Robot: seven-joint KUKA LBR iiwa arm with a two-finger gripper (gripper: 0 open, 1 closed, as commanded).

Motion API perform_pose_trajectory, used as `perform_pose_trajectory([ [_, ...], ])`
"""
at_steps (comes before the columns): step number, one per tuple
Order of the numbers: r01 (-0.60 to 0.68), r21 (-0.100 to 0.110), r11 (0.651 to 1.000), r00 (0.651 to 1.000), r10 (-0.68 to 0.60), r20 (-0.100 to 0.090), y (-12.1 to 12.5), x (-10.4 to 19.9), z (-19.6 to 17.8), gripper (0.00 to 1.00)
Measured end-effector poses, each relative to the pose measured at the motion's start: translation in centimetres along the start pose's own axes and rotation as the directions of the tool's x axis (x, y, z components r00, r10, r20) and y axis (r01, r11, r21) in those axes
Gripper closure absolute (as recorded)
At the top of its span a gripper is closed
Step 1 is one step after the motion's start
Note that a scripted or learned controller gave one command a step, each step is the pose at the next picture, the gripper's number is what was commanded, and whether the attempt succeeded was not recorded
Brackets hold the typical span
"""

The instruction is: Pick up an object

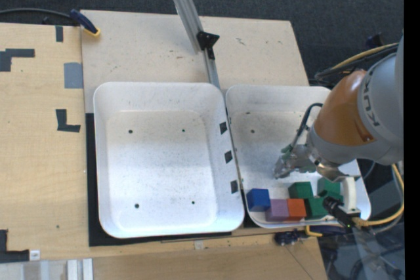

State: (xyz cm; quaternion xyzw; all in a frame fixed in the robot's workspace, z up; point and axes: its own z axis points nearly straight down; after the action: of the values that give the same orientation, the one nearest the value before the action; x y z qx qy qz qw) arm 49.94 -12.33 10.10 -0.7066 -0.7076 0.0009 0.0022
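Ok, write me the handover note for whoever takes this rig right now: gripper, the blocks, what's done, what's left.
Gripper: low in the right bin, just above the block cluster; nothing visible between its fingers.
Blocks: all at the right bin's near edge: blue block, purple block, orange block, green blocks.
Done: arm has reached into the bin.
Left: grasp one block and lift it; no pick yet confirmed.

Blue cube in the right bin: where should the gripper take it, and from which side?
Probably from straight above, fingers on the blue cube's near and far faces. Its left side sits close to the bin wall and the purple block crowds its right, so those two faces look freest.
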Motion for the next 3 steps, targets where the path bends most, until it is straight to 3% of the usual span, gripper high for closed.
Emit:
perform_pose_trajectory([
  [2,0.000,-0.009,1.000,1.000,0.000,0.003,-0.4,0.4,-11.2,1.00],
  [3,0.005,-0.003,1.000,1.000,-0.005,0.000,1.9,4.9,-10.5,1.00],
])
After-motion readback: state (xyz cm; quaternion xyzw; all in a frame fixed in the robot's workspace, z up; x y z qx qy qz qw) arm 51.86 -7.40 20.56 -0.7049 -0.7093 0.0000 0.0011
